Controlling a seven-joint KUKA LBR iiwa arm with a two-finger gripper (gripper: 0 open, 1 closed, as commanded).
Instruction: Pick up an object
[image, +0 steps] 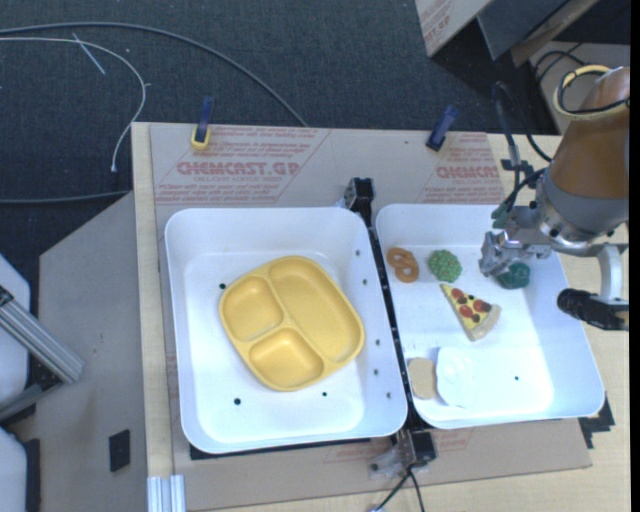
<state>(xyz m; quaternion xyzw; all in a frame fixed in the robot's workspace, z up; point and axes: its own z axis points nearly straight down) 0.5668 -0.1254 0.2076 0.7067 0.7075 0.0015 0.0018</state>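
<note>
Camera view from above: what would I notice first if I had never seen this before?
Probably the big yellow tray with three sections, alone in the left bin. Next, the toy food in the right bin: a pizza slice, a pretzel and a green broccoli. The gripper hangs low at a dark green thing near that bin's far right side.

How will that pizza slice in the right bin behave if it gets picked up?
The pizza slice looks like a moulded toy, so probably stiff and light. Lying flat, it likely won't roll. Its thin wedge shape may slip from a pinch.
</note>
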